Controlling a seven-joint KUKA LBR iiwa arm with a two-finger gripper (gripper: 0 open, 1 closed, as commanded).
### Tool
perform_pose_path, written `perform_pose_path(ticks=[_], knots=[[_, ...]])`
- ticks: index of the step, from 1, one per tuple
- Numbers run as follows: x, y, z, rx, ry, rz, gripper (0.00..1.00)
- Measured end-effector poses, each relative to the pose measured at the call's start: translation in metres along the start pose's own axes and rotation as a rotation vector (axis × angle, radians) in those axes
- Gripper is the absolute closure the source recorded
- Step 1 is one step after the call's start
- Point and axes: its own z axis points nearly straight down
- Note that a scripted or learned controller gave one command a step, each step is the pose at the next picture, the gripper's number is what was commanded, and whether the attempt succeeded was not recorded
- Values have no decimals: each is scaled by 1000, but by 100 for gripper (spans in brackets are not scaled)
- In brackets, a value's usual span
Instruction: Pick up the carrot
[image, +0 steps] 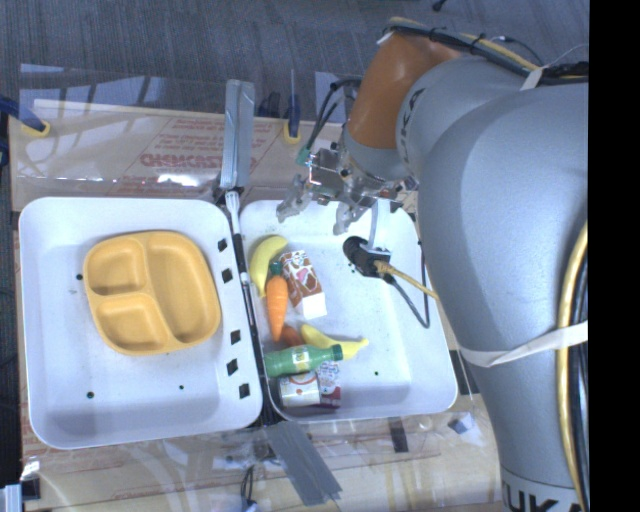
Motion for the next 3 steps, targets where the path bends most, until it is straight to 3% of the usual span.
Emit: perform_pose_path(ticks=[1, 2, 3], knots=[[54, -66, 0, 2, 0, 10, 0], [-12, -151, 0, 1, -1, 42, 0], [-45, -91, 42, 1, 0, -30, 0]])
